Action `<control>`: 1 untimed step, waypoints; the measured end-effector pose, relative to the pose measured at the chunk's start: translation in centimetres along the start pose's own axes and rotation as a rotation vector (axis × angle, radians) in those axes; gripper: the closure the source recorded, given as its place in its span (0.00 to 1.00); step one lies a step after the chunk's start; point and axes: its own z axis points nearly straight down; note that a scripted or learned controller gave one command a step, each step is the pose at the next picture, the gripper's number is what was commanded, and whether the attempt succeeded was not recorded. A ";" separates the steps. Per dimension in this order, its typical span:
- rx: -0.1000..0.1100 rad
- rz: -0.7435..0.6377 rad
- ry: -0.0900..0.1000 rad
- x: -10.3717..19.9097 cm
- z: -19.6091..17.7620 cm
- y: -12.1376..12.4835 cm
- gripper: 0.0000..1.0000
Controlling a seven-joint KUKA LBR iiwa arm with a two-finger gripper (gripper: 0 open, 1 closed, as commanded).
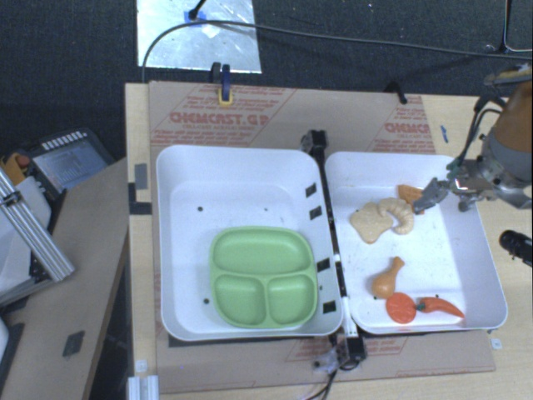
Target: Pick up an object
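Gleaming moulded green tray (263,275), three-welled

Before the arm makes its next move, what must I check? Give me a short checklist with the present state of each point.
1. Two-finger gripper is over the right white bin: ok.
2. Beige flat dough-like piece with curled tan piece lies near the gripper: ok.
3. Object between the fingers: cannot tell.
4. Orange chicken-leg toy, red round piece and orange carrot toy lie apart from the gripper: ok.
5. Green divided plastic tray sits in the left white bin: ok.
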 end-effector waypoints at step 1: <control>0.002 0.003 0.001 0.5 6.2 0.1 0.00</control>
